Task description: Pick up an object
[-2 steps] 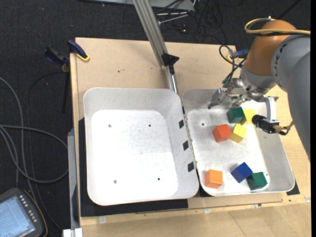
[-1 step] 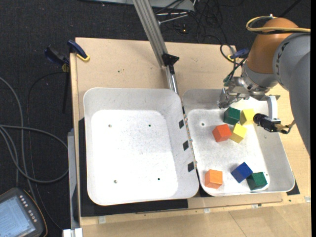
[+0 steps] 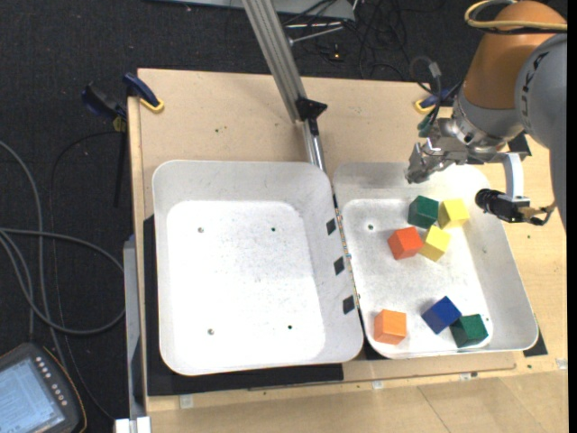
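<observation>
The arm (image 3: 518, 57) is cut off by the right edge. The state of the gripper (image 3: 420, 171) is not resolved. A screen (image 3: 32, 395) is cropped at the lower left corner. Part of the green cube (image 3: 423, 212) is covered by a yellow cube (image 3: 453, 211).

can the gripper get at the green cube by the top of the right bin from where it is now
Probably yes. The gripper hangs just above the green cube, nothing between them. A yellow cube sits tight against its right side, which could crowd a finger.
</observation>
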`<state>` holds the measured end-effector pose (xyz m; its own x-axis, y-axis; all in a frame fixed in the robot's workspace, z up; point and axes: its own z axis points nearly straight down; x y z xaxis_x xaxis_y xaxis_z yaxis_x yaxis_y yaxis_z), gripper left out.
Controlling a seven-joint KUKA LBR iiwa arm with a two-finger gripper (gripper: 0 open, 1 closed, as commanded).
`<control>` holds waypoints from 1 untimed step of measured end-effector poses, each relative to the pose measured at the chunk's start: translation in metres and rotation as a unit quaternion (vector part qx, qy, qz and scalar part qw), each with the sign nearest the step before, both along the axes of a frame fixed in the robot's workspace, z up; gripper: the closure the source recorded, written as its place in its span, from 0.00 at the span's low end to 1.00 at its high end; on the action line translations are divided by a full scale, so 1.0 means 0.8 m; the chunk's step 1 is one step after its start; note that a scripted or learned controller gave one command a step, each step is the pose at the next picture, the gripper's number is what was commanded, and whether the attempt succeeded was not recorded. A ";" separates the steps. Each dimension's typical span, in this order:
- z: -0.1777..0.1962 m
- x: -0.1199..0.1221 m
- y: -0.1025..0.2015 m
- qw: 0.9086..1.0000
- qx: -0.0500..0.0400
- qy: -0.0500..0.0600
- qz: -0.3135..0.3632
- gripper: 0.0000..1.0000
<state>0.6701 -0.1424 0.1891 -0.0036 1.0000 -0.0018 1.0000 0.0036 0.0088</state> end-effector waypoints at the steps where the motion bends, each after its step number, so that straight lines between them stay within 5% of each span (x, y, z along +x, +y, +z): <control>1: 0.057 0.007 0.006 1.000 0.000 0.000 0.000 1.00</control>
